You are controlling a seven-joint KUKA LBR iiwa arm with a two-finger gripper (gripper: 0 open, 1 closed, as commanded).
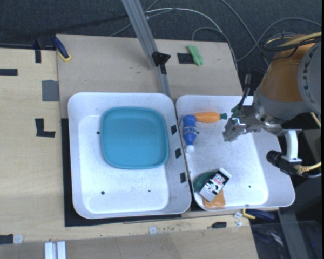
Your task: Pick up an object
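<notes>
The right bin (259, 166) holds three things. A toy carrot (208, 117) lies near its far edge, and a blue bottle with a white cap (189, 130) lies along its left wall. A small packet with a black-and-white cow print and orange backing (213, 187) rests at the near left corner. My gripper (233, 129) hangs over the bin's middle right, just right of the carrot's green tip and above the bin floor. Nothing shows between its fingers.
The left bin (83, 161) holds a teal square plate (134, 137). A slanted metal pole (146, 34) rises behind the bins. A green clip (195, 55) and cables lie on the bench at the back. The arm's grey and orange body (289, 90) overhangs the right bin's right side.
</notes>
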